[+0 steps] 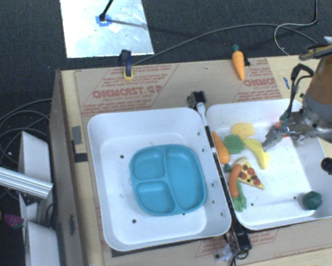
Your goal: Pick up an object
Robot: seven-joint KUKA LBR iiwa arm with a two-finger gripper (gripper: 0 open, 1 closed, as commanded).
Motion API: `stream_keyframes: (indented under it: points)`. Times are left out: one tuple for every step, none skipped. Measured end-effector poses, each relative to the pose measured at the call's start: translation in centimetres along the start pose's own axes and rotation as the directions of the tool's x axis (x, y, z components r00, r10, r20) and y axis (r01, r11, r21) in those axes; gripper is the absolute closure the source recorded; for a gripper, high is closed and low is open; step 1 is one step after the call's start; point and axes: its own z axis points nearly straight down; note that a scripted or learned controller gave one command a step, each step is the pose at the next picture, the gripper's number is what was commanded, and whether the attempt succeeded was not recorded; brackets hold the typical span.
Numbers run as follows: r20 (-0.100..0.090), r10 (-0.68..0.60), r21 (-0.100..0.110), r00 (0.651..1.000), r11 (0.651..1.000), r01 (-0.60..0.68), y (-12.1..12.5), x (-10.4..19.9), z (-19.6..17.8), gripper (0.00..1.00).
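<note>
The right bin holds several toy foods. A yellow banana lies near the middle, with a yellow corn piece and a green broccoli to its left. An orange carrot lies along the left wall. Below them are a pizza slice, a sausage and a green bean. A dark green ball rests at the front right corner. My gripper reaches in from the right, low over the bin and just right of the banana's upper end. Nothing shows in its grasp.
The left bin holds a blue divided plate. Another toy carrot lies on the bench behind the right bin. A clamp sits where the bins meet. Cables run across the floor at the back.
</note>
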Motion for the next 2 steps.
stream_keyframes:
  points:
    - [0.000, 0.001, -0.001, 1.000, 1.000, -0.001, 1.8, -0.2, 10.0, 0.00]
    - [0.001, 0.000, -0.002, 1.000, 1.000, 0.000, 1.9, -0.2, 8.9, 1.00]
